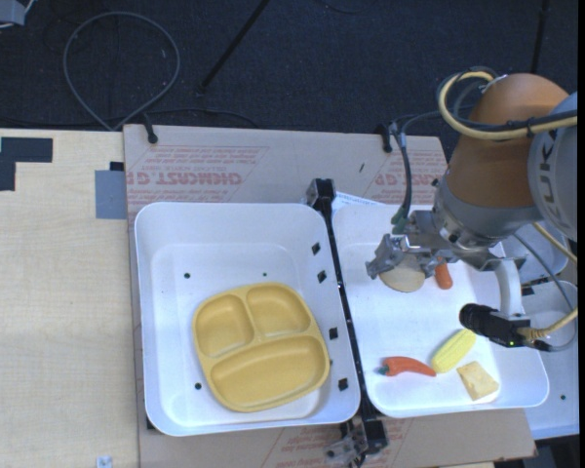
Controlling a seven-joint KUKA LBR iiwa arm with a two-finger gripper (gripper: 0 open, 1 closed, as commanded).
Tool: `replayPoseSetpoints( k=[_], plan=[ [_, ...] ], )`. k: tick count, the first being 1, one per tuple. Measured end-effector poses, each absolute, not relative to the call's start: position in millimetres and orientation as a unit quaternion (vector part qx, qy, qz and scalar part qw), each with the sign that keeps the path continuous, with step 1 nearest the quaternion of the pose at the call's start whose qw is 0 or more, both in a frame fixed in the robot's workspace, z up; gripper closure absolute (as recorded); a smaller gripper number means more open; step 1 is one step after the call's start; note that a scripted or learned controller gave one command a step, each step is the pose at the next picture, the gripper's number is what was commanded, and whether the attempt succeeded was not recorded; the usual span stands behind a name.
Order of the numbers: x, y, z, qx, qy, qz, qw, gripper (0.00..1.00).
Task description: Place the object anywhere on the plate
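Camera view: your gripper (395, 258) is hovering in the right bin (526, 398) over a tan round object (405, 280); finger state indiscernible. Yellow plate (261, 346) is lying in the left bin (166, 261).

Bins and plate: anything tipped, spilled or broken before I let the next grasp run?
Nothing stands out. The yellow plate lies flat in the left bin, a bit turned, with its compartments bare. The corn, orange pepper, cheese wedge and tan round piece lie scattered but whole in the right bin.
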State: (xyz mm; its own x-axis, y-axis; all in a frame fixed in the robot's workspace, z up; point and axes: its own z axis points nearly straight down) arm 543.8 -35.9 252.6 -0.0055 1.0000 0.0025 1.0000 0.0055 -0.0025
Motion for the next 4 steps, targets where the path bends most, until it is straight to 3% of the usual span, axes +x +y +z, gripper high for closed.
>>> replayPoseSetpoints(
  k=[1, 4],
  plan=[
    [563.1, 19.9, 241.8, -0.705, -0.709, 0.0006, 0.002, 1.0],
    [587.3, 164.6, 221.0, -0.706, -0.708, 0.0014, 0.002, 1.0]
  ],
)
